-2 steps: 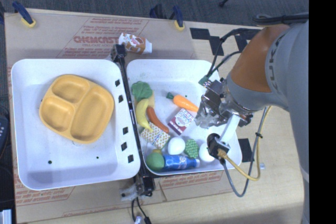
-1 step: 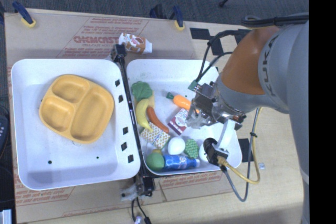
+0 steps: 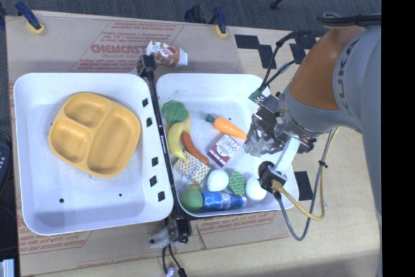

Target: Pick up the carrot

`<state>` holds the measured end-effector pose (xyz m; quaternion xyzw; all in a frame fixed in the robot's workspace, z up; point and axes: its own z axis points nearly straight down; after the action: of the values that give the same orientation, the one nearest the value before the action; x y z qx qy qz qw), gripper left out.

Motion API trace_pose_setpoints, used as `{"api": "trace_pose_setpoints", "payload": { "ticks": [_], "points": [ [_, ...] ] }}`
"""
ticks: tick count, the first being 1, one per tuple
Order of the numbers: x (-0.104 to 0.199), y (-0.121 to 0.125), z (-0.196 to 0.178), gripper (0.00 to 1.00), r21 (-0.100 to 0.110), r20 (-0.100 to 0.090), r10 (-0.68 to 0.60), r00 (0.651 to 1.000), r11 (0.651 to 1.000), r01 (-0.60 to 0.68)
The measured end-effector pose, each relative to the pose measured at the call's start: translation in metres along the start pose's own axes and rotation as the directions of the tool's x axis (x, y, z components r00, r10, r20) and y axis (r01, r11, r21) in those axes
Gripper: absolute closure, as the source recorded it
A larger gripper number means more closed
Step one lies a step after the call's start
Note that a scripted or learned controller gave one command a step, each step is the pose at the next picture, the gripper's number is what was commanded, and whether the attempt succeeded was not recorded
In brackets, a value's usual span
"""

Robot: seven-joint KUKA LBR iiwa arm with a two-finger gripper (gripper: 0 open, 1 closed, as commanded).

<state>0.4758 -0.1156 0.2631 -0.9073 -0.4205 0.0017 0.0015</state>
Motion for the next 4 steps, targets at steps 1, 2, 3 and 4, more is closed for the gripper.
{"api": "trace_pose_setpoints", "payload": {
  "ticks": [1,2,3,4],
  "points": [
    [0.013,-0.010,0.004,1.00,0.002,-0.001,-0.096,0.995,0.995,0.096],
    [0.025,-0.020,0.013,1.00,0.002,-0.001,-0.145,0.989,0.989,0.145],
    [-0.006,0.005,-0.011,1.00,0.000,0.000,0.076,0.997,0.997,-0.076],
    [0.005,-0.004,0.030,1.00,0.001,0.000,0.065,0.998,0.998,-0.065]
  ]
}}
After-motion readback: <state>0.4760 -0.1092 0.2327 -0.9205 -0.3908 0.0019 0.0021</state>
